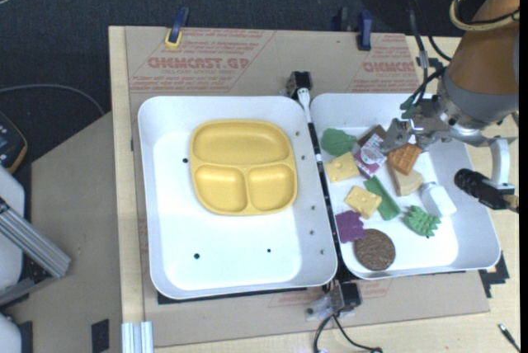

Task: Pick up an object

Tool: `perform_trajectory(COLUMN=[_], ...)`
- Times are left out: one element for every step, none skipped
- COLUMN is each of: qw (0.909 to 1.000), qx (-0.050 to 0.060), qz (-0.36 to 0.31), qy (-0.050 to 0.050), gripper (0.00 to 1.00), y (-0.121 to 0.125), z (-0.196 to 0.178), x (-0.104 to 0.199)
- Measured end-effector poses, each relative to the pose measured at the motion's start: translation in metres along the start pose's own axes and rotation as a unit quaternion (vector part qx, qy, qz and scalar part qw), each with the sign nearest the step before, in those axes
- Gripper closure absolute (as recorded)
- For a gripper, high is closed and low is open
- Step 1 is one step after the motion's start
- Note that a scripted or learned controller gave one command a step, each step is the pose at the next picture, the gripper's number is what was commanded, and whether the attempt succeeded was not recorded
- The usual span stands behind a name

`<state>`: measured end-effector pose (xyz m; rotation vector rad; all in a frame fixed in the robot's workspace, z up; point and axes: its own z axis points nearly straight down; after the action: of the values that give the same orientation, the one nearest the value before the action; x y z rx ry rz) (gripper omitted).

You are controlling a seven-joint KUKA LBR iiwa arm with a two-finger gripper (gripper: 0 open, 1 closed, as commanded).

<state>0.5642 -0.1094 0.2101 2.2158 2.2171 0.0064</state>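
Your gripper (402, 131) sits low in the right bin (478, 248), over the orange block (403, 159) and snack packet (371, 152). You can't tell its grip state.

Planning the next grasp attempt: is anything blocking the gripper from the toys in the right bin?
Nothing visible does. The gripper hangs directly over the cluttered right bin, beside the orange block and a small wrapped item.
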Motion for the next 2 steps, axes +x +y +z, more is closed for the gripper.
perform_trajectory(qw=[1.0000, 1.0000], qx=[0.002, 0.004], qz=[0.000, -0.002], qy=[0.000, 0.002], gripper=[1.00, 1.00], y=[0.001, 0.002], z=[-0.016, -0.014], x=[0.000, 0.044])
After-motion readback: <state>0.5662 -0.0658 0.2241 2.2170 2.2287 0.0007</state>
